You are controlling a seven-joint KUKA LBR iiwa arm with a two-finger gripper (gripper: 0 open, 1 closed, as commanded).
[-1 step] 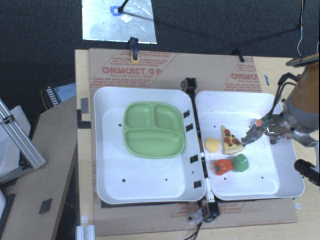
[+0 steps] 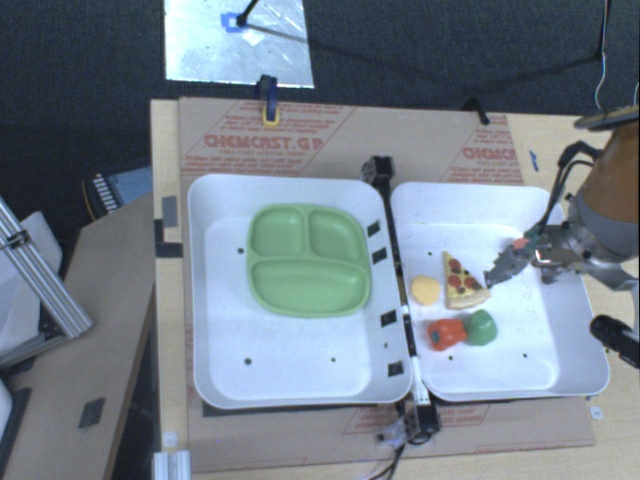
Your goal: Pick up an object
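In the right bin (image 2: 520, 368) lie a pizza slice toy (image 2: 462, 282), a pale yellow round piece (image 2: 426, 290), a red toy (image 2: 446, 333) and a green toy (image 2: 481, 327). My gripper (image 2: 503, 265) reaches in from the right and hangs low just right of the pizza slice, its dark fingertips close to the slice's crust edge. I see nothing held between them. The arm's grey wrist (image 2: 585, 248) sits over the bin's right side.
The left bin (image 2: 220, 368) holds a green divided plate (image 2: 305, 259). A black divider with clips (image 2: 392, 268) runs between the bins. Cardboard (image 2: 300, 133) lies under both bins, and a yellow clamp (image 2: 270, 103) stands at the back.
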